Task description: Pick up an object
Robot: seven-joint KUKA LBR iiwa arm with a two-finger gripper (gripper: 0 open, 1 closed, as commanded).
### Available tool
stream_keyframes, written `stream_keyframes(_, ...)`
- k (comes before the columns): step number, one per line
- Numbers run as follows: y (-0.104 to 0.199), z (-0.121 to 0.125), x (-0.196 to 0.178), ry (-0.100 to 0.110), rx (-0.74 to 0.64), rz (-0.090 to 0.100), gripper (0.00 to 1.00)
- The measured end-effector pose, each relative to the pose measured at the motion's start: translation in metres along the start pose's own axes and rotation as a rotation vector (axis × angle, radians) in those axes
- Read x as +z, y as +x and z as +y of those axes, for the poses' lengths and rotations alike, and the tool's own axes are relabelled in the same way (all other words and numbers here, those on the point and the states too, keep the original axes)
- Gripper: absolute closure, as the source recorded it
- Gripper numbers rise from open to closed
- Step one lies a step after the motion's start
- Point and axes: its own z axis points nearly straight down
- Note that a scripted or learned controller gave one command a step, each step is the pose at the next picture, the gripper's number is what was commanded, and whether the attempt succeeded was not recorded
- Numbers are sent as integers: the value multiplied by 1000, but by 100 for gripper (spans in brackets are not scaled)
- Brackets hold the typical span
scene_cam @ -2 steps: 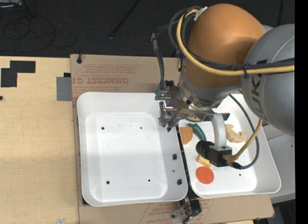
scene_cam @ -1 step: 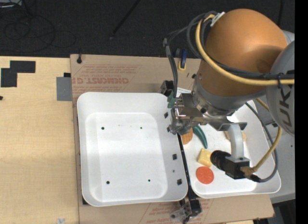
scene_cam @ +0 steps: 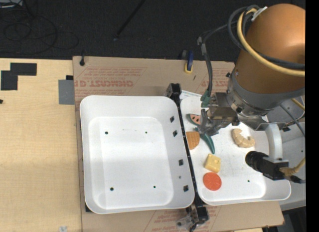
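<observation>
My gripper (scene_cam: 208,124) hangs low over the left part of the right bin (scene_cam: 249,192). Directly beneath it lies a long teal piece (scene_cam: 206,139), running from the bin's upper left corner down towards the middle. An orange wedge (scene_cam: 192,139) rests just left of the gripper, against the bin's left wall. A yellow block (scene_cam: 213,163) and a red disc (scene_cam: 212,181) lie below the gripper, nearer the front. A beige curved piece (scene_cam: 242,138) sits to its right. The gripper body hides part of the teal piece.
The left bin (scene_cam: 94,126) stands beside the right one, with a black divider with clips (scene_cam: 180,141) between them. The arm's large body (scene_cam: 269,51) looms over the right bin's far right side. Cardboard (scene_cam: 124,76) underlies both bins.
</observation>
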Motion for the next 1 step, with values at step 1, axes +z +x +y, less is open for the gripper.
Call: stream_keyframes(1, 2, -1, 81, 11, -3, 0, 100)
